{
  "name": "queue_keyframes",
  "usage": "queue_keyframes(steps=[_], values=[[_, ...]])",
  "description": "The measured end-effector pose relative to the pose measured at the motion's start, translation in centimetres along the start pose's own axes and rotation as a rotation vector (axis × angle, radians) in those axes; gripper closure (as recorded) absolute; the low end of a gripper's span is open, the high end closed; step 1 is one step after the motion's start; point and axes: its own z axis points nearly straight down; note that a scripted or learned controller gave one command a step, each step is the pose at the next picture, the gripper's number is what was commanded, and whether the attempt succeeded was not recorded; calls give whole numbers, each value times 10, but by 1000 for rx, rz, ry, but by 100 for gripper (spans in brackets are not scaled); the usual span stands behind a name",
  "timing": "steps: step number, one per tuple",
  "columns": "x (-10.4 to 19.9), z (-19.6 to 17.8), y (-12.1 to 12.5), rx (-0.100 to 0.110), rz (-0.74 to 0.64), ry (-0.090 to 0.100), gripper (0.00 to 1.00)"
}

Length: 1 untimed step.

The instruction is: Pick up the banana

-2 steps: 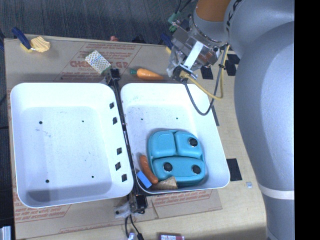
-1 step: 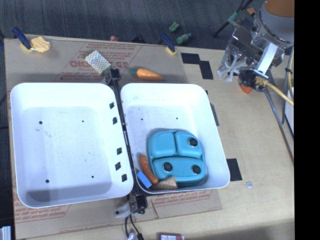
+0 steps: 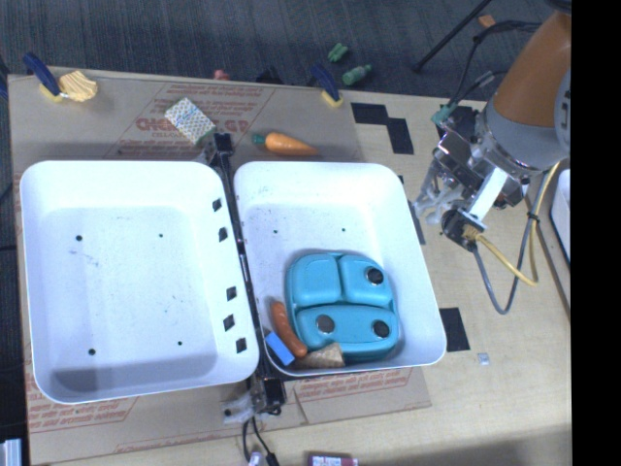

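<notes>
1. White bins are sitting side by side on the desk [image 3: 505, 386], the left bin [image 3: 29, 178] touching the right bin [image 3: 408, 194] along their shared rims.
2. A pale yellow lump [image 3: 80, 87] is lying at the desk's far left corner, beside a blue clamp [image 3: 41, 71]; I cannot tell whether it is the banana.
3. The gripper [image 3: 444, 210] is hanging over the desk just beyond the right bin's right rim, apart from everything in the bins; whether it is spread or closed is not something I can tell.
4. A blue divided tray [image 3: 342, 304] is resting near the right bin's near edge, with an orange sausage [image 3: 284, 324], a blue block [image 3: 279, 349] and a brown wedge [image 3: 325, 355] lying against it.
5. A carrot [image 3: 286, 145] is lying on the desk just behind the right bin's far rim.
</notes>
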Motion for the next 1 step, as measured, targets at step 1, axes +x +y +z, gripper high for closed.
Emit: queue_keyframes(steps=[1], values=[[0,-1,0,-1,-1,1,0]])
